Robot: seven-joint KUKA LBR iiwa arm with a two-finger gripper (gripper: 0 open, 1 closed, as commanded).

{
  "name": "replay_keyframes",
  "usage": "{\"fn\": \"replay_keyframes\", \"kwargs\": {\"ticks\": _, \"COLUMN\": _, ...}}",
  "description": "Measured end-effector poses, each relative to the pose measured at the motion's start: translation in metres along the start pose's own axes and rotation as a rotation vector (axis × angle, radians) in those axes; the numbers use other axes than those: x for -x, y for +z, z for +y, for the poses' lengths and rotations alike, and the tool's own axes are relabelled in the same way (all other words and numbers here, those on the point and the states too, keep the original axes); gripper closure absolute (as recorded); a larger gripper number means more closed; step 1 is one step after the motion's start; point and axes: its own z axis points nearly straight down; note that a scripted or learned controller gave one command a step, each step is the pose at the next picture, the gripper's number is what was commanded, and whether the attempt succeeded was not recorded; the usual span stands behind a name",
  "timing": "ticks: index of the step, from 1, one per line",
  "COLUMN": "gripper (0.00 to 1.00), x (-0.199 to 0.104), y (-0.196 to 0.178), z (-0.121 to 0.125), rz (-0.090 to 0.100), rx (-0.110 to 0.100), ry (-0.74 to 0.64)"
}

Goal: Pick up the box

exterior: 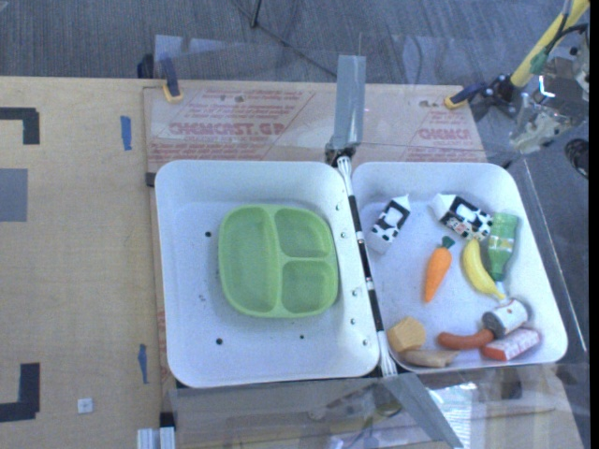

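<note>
Several toy foods lie in the right bin [538, 215]. A green box [502, 242] rests against its right wall, next to a banana [480, 269]. A small red and white box [514, 345] lies in the front right corner. Two black-and-white cow-pattern cartons sit near the back, one [390, 222] by the divider and one [465, 218] further right. My gripper [535, 127] hangs beyond the bin's back right corner, outside it and well away from all the boxes.
The right bin also holds a carrot [436, 270], a red sausage [462, 340], a small can [506, 317], an orange chunk [406, 333] and a tan piece [430, 357]. A green divided plate [279, 261] lies in the left bin [182, 251].
</note>
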Motion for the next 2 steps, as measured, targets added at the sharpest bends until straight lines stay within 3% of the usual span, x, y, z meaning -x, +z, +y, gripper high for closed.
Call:
{"fn": "replay_keyframes", "kwargs": {"ticks": 1, "gripper": 1.00, "x": 0.036, "y": -0.044, "z": 0.045, "rz": 0.000, "rx": 0.001, "ry": 0.004}}
{"fn": "replay_keyframes", "kwargs": {"ticks": 2, "gripper": 1.00, "x": 0.052, "y": -0.075, "z": -0.028, "rz": 0.000, "rx": -0.004, "ry": 0.295}}
